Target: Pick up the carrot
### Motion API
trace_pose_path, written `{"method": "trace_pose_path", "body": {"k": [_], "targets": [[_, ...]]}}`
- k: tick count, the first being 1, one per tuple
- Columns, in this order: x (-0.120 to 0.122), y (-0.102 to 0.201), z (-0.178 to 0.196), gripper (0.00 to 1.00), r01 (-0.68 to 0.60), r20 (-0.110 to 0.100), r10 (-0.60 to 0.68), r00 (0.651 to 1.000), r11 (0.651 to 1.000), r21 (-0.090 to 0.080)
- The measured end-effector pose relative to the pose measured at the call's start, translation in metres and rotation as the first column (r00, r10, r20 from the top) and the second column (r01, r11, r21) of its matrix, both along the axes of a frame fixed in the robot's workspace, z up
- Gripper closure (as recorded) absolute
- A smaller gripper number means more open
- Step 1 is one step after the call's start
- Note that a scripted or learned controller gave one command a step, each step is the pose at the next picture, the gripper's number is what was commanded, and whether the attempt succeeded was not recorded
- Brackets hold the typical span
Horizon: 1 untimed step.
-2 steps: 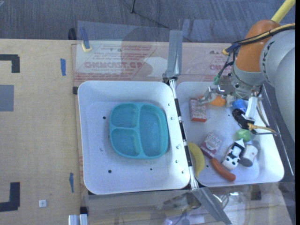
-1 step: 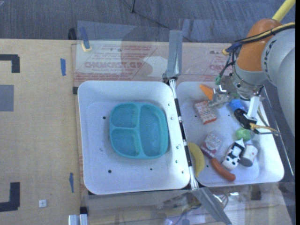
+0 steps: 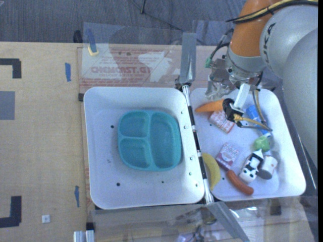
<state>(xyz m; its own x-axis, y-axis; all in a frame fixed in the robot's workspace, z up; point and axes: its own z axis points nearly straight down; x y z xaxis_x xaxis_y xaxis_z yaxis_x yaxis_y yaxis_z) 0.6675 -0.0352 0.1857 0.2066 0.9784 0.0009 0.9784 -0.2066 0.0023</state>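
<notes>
The carrot (image 3: 208,106) is a small orange cone lying near the far left corner of the right bin (image 3: 287,135), its tip pointing left. My gripper (image 3: 218,91) hangs from the grey wrist with the orange band, directly over the carrot's thick end and very close to it. The wrist hides the spot where the gripper meets the carrot, so contact cannot be judged.
The right bin also holds a pink packet (image 3: 222,120), a pink box (image 3: 228,154), a banana (image 3: 212,169), a red sausage (image 3: 239,182), a black-and-white cow toy (image 3: 251,167) and a green piece (image 3: 262,143). A teal divided plate (image 3: 150,140) lies in the left bin (image 3: 101,110).
</notes>
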Motion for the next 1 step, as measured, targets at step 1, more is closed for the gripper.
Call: {"method": "trace_pose_path", "body": {"k": [1], "targets": [[-0.0887, -0.038, -0.0011, 1.0, -0.001, -0.003, 0.001, 1.0, 1.0, 0.0]]}}
